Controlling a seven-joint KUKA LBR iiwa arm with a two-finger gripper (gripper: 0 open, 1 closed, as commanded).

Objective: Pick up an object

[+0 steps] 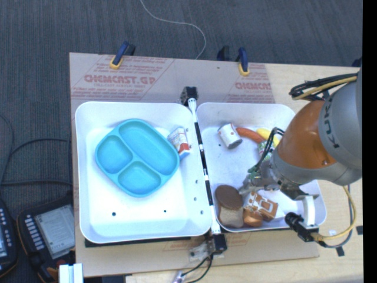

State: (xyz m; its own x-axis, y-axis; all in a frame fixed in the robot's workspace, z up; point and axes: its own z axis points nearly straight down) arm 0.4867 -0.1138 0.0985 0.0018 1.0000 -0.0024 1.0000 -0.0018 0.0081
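My gripper [257, 184] reaches down into the right bin [283, 112], its tip over a cluster of items near the front wall. Under and beside it lie a brown round piece [228, 197], a tan lump [231, 217] and an orange-and-white patterned item [261, 207]. The arm's orange band and grey body hide the fingers. Farther back in the same bin lie a small white-grey cup [229, 135], an orange carrot-like piece [250, 134] and a yellow item [266, 135].
The left bin [88, 205] holds a blue three-compartment plate [136, 156] and a small red-and-white packet [179, 140] by the divider. Clamps [121, 53] and a cable [171, 19] sit at the board's back edge.
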